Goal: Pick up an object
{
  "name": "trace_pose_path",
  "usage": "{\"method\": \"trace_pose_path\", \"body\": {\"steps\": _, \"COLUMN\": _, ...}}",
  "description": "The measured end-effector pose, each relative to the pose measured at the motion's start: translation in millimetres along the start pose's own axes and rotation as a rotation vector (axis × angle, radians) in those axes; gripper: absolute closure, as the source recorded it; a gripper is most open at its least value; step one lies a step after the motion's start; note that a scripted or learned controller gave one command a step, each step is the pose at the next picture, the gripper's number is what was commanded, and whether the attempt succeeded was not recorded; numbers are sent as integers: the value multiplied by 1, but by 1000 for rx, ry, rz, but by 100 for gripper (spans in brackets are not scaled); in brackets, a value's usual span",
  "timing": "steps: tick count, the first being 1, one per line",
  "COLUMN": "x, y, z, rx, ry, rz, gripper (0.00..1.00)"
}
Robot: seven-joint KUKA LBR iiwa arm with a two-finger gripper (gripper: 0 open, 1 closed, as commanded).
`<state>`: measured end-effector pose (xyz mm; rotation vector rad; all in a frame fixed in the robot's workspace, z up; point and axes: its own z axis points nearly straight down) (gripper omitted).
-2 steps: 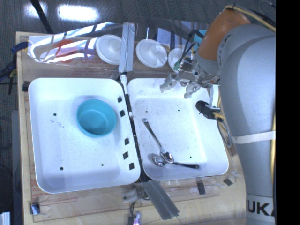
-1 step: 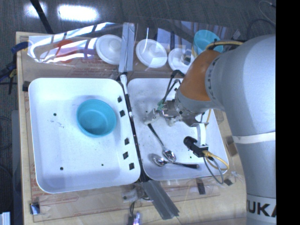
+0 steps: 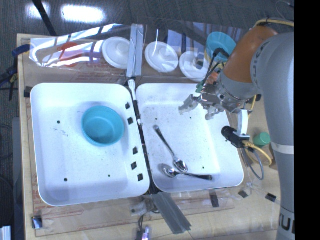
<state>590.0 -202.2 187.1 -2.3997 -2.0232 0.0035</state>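
Over the right bin (image 3: pixel 227 170) the tool (image 3: pixel 199 107) hangs with fingers spread open, gripping nothing, while two spoons (image 3: pixel 175 165) lie crossed near its front edge and a blue bowl (image 3: pixel 103 125) sits in the left bin (image 3: pixel 55 154).

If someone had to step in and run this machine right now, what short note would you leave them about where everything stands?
Hand: open, holding nothing, hovering over the upper part of the right bin.
Things: two spoons lie crossed near the front of the right bin, well below the hand in the view. A blue bowl sits upright in the left bin.
Done: nothing picked up yet.
Left: bring the hand down over one item, probably a spoon since they are nearer, close on it and lift.
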Motion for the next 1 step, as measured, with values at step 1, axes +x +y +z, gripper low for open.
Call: {"method": "trace_pose_path", "body": {"steps": 1, "x": 40, "y": -28, "z": 99, "rx": 3, "ry": 1, "rz": 83, "gripper": 0}}
